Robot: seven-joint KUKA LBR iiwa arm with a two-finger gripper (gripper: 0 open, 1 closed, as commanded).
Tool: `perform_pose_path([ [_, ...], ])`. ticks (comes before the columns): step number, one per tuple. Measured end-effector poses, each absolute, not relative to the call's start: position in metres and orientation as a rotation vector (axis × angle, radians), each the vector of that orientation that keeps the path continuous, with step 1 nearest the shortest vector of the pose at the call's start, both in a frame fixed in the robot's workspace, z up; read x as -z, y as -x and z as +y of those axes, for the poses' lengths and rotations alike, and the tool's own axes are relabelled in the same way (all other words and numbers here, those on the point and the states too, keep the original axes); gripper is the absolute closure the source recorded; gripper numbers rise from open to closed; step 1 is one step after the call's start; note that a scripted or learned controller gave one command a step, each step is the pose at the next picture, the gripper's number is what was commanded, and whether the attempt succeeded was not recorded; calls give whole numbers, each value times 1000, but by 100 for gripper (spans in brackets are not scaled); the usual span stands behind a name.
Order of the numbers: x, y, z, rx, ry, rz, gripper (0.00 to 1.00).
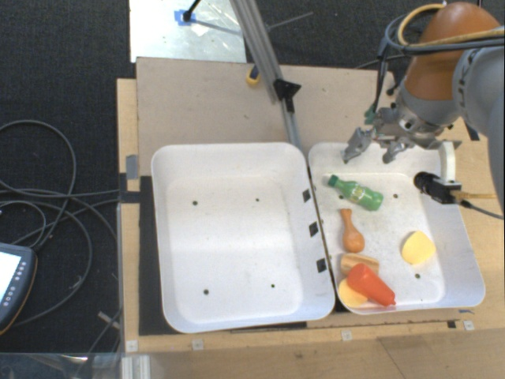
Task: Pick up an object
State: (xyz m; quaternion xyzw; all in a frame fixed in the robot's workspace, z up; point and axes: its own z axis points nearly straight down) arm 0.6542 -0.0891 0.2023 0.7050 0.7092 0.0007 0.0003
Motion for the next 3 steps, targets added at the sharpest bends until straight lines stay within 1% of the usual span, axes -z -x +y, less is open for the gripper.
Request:
perform_pose_path([
  [1,-202,-654,-89,-2,-2214,2228,0],
  [2,-140,-652,-91,5,-2221,2226,0],
  [3,-88,-651,-90,4,-2221,2225,0],
])
